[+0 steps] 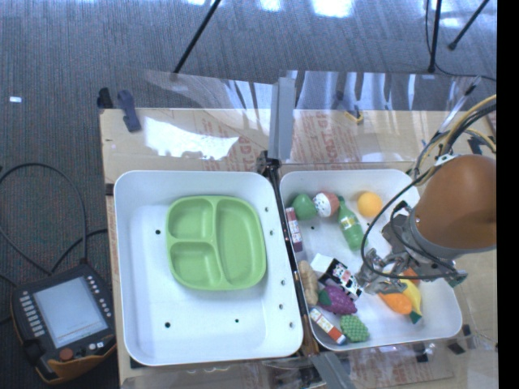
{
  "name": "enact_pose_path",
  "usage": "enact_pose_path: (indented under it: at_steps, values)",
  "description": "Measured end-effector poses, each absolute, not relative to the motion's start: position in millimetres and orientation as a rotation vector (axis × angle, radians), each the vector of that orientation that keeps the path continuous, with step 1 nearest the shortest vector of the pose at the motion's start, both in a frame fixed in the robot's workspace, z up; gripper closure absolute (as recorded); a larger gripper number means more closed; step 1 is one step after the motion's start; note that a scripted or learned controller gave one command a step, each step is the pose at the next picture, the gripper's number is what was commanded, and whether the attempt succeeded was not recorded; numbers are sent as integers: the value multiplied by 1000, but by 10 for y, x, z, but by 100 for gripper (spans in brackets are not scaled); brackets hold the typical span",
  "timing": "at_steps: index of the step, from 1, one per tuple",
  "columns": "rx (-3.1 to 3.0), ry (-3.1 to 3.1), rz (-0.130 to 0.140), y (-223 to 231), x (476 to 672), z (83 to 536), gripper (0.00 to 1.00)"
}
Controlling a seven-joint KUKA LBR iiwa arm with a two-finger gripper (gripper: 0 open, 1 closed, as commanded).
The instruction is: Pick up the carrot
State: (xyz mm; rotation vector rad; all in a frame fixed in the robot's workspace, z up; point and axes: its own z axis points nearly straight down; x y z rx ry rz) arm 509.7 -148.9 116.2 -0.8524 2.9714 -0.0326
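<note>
In the right bin (448, 318), the hand (379, 280) hovers just beside the carrot (395, 302); its grip state cannot be told.

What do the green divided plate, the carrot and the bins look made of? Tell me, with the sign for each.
Green divided plate: likely moulded plastic, matte, one even colour with rounded compartment walls.
Carrot: apparently a toy, plastic or rubber, with smooth uniform orange skin; partly hidden under the gripper.
Left bin and right bin: probably hard plastic, smooth and slightly glossy, with rounded corners.
</note>
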Motion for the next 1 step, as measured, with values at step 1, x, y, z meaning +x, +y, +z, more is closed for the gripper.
enact_pose_path:
  at_steps: [1]
  values:
    - [-1211, 2888, -5, -1811, 5451, 2357, 100]
